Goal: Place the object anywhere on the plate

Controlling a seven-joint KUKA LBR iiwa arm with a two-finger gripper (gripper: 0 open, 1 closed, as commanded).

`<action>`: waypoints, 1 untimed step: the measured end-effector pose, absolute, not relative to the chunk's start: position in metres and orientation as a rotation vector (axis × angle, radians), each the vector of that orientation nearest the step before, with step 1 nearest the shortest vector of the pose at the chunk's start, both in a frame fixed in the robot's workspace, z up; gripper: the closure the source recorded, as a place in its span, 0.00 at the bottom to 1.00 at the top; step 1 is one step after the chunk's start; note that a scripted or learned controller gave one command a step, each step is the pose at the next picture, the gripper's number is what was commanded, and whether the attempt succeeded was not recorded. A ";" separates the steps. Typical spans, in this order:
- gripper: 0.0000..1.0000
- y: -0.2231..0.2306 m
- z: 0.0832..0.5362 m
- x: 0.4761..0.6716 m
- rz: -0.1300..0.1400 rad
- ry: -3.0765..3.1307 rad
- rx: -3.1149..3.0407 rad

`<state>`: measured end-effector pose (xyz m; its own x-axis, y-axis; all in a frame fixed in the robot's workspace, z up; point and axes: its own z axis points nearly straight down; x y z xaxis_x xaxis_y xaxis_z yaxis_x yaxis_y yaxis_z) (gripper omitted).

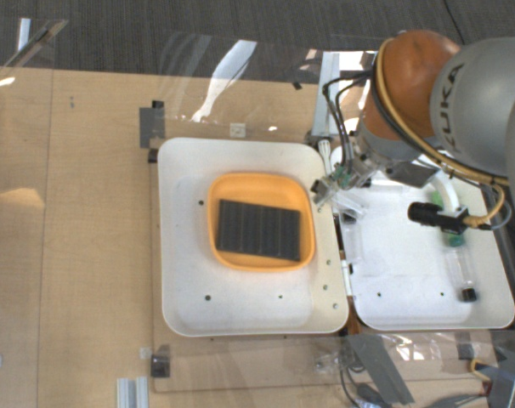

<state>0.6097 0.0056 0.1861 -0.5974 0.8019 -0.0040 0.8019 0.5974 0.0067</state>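
Dark ridged rectangular object (259, 229) is seen lying flat on the orange plate (220, 195), which sits in the left white bin (185, 287) at frame centre. The gripper (342, 184) is placed at the upper left corner of the right bin (427, 300), apart from the plate; its opening cannot be told.

The wooden bench (70, 228) bears two white bins (181, 296) side by side.

left white bin (181, 304) | right white bin (495, 313) | wooden bench (70, 228) | touching side by side
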 end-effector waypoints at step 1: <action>1.00 0.055 0.193 0.555 0.007 2.921 1.139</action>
